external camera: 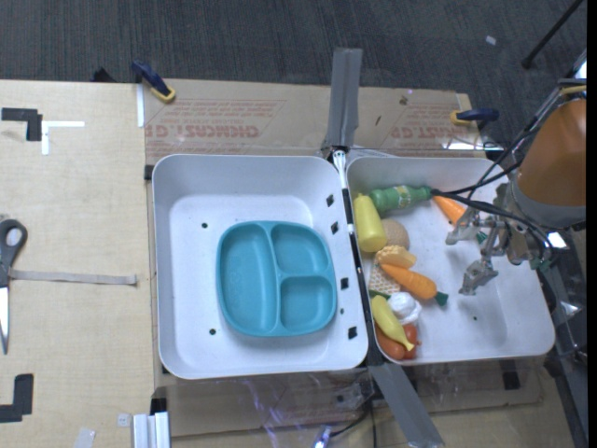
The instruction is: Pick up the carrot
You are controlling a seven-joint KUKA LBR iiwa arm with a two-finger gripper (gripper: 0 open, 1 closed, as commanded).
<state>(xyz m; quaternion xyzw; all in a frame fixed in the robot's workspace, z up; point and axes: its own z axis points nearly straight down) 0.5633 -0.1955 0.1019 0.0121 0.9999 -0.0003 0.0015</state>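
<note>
wooden bench (75, 203), two white bins (177, 250), scissors (7, 269)

Two bins (168, 250) (522, 334); one tray (277, 277); two carrots (410, 279) (450, 209).

Tray (276, 278) in left bin (177, 250)

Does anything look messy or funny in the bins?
Yes. The toy food is all heaped against the right bin's left wall, while the teal divided plate in the left bin sits slightly askew with no food on it.
</note>
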